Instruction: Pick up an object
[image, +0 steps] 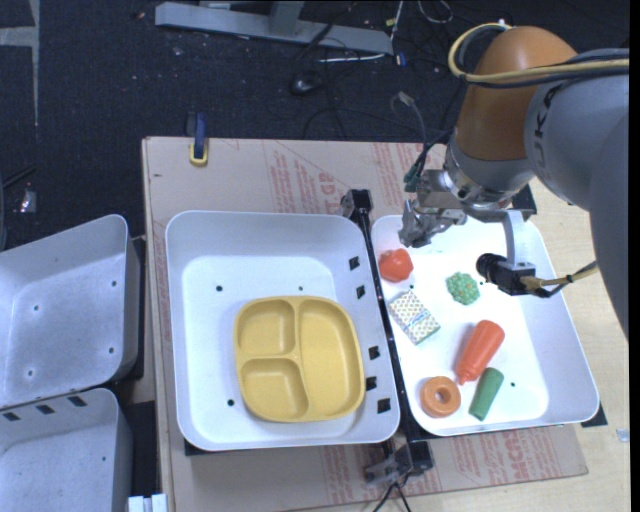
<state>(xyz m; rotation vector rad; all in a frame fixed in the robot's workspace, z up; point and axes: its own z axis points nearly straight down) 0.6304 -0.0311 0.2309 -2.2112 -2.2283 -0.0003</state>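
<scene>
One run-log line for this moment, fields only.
gripper: above right bin's far left corner | nearest: small red tomato-shaped toy | held: nothing seen | yellow divided plate: left bin

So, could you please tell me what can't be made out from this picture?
- Gripper, camera view: too small and dark to tell its state or whether it holds anything.
- Bin far corner: hidden behind the arm.
- Patterned box: print too small to read.
- Green lump: too small to identify.

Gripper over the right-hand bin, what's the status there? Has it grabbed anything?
Gripper at the right bin's far left corner, nothing seen held. Red tomato just below it, untouched. Patterned box lies close by.
</scene>
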